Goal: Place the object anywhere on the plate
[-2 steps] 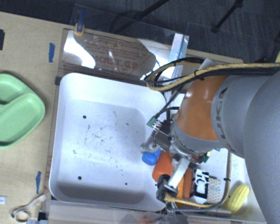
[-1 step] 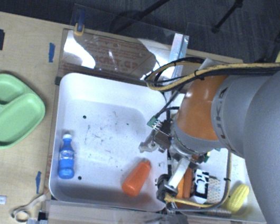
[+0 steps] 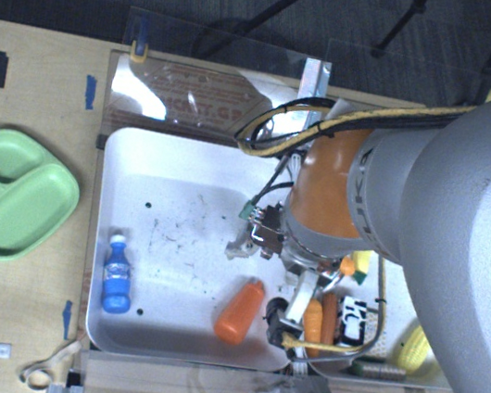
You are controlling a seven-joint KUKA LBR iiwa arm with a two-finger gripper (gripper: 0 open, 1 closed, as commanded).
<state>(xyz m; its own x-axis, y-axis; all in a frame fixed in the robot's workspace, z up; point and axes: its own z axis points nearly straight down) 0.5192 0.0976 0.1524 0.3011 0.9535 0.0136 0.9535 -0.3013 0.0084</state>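
Gripper [image 3: 253,239] low over white bin [image 3: 185,166]; grip state impossible to tell, wrist in the way.
Orange bottle [image 3: 239,312] lying just below it, blue bottle [image 3: 118,275] near left wall; green divided plate [image 3: 7,192] outside, well apart; yellow item [image 3: 414,349] partly hidden.

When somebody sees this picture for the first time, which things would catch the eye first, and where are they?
The big grey arm with its orange band reaches in from the right over the white bin. On the bench at the far left, outside the bin, lies a green divided plate. In the bin, a blue bottle lies by the left wall and an orange object further right.
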